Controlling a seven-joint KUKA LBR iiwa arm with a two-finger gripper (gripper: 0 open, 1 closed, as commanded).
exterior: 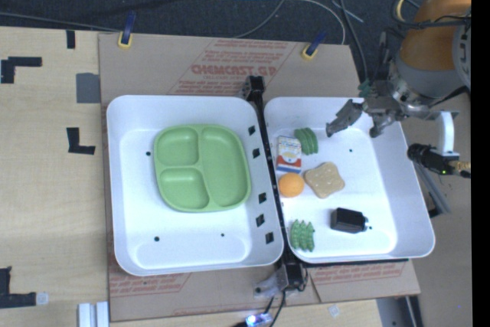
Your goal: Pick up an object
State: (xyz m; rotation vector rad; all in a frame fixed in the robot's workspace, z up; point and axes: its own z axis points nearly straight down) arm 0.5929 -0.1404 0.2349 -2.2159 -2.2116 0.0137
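Above right bin (383,165), jaws (357,121) spread, empty

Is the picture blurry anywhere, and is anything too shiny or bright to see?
In the camera view the light is soft and even; the white bins look bright but not glary, and the green divided plate and black block are clear. The hand looks a bit soft, and the small carton is too fuzzy to read.

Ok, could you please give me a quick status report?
Gripper open, holding nothing, above right bin. Orange, cracker, black block untouched. Path clear.
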